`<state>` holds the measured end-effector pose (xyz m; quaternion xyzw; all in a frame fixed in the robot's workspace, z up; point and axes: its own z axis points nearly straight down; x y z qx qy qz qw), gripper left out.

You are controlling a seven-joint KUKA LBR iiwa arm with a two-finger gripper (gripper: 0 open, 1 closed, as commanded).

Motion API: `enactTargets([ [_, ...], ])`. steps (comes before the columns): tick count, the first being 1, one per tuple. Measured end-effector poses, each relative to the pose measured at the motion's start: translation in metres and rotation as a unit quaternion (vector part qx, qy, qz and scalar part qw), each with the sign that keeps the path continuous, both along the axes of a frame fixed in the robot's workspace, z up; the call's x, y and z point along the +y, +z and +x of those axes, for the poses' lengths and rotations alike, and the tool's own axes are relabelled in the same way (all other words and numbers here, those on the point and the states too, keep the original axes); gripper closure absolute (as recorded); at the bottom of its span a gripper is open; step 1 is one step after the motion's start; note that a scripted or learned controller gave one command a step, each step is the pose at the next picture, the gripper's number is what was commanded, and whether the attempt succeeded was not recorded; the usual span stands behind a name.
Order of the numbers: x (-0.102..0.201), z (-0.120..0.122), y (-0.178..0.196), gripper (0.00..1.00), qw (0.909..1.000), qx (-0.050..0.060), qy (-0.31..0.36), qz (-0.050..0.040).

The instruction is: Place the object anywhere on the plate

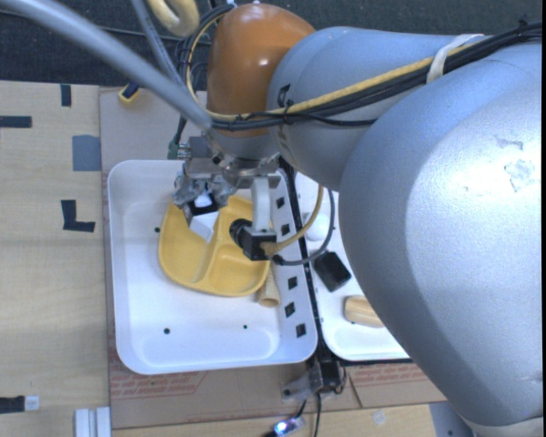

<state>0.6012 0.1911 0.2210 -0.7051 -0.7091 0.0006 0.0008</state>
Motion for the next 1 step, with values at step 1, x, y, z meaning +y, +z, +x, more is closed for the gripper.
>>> enactTargets([
  [1, -0.0020, 0.0001, -0.0002, 0.00, 1.0000, 0.000, -0.001, -0.0005],
])
